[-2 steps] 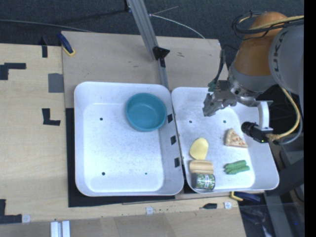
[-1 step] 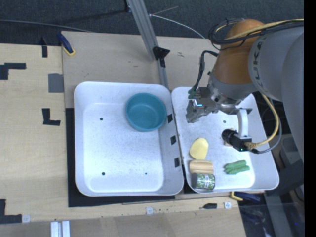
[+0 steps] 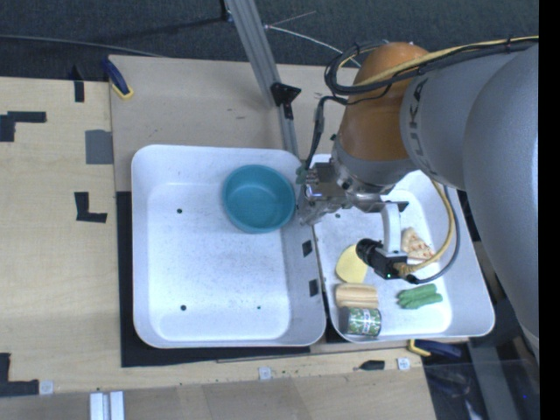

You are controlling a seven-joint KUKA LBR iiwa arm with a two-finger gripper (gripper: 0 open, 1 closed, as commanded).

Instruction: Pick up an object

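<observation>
Teal and round, the bowl [image 3: 258, 198] sits in the upper right corner of the left bin [image 3: 175, 261], and the tool [image 3: 308, 201] hangs at the ridge between the two bins, just beside the bowl's right rim. So the bowl lies directly to the tool's left in the camera view, the nearest thing to it; being round, it offers no long axis to line up with. Whether the tool is spread or closed I cannot tell. Nothing sits visibly between its tips. No label or writing is legible anywhere.
</observation>
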